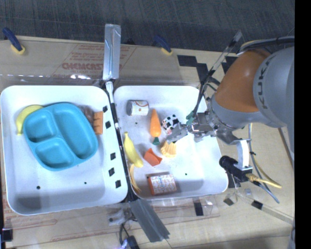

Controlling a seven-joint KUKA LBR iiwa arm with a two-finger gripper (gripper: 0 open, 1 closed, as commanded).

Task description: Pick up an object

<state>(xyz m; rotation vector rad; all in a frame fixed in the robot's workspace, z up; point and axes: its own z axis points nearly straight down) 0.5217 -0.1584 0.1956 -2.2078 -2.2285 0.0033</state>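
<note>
The right bin (207, 178) holds several small items: an orange carrot (154, 122), a black-and-white spotted toy (170, 121), a yellow wedge (168, 149), a red-orange block (152, 157), a yellow banana (130, 150), a lying can with a red label (160, 183) and a small white can (137, 108). My gripper (178, 132) reaches in from the right and sits low in this bin. It is right beside the spotted toy and just above the yellow wedge. Nothing is visibly held in it.
The left bin (20, 191) carries a blue divided plate (59, 135) with a yellow item (25, 115) under its far-left edge and an orange-brown item (96, 121) at its right. A divider wall (114, 139) separates the bins. Cables and clamps lie right of the bench.
</note>
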